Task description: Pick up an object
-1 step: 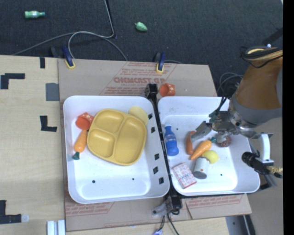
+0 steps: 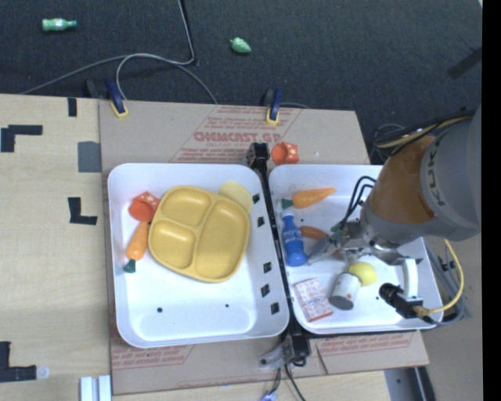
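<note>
Covering much of right bin [image 2: 407, 319], arm hides tool [image 2: 338, 244]; grip state unreadable, blue bottle [image 2: 293, 243] beside.

A dark carpet [image 2: 329, 55] covers the floor beyond the bench. A thin cable [image 2: 149, 59] loops across it, near two small green scraps [image 2: 59, 24] [image 2: 241, 45]. The bench top [image 2: 43, 235] is pale wood with black and grey markings. A cardboard sheet [image 2: 227, 133] with red print lies on it, held at its far edge by two clamps [image 2: 116, 100] [image 2: 273, 104]
</note>
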Controlling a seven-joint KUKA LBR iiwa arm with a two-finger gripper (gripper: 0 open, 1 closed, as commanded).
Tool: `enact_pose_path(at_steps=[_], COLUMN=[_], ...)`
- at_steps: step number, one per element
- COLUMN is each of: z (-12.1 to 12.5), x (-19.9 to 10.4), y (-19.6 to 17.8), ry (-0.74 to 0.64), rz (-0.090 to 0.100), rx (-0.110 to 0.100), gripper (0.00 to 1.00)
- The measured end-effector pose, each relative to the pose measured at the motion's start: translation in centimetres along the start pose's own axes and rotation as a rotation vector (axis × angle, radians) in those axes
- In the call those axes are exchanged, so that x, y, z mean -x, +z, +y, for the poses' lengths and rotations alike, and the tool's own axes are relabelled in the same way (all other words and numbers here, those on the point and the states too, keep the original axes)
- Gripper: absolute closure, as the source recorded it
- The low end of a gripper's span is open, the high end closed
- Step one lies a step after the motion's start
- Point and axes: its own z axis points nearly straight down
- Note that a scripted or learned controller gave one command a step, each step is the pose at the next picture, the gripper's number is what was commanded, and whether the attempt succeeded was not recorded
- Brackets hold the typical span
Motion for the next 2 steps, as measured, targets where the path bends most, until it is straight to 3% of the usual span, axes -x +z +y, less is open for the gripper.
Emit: enact_pose_path(at_steps=[1, 2], z=[4.31, 4.36], x=[-1.11, -1.36], y=[0.81, -0.15], ry=[0.005, 0.003], rz=[-0.011, -0.006], rx=[0.005, 0.005], gripper=[0.00, 1.00])
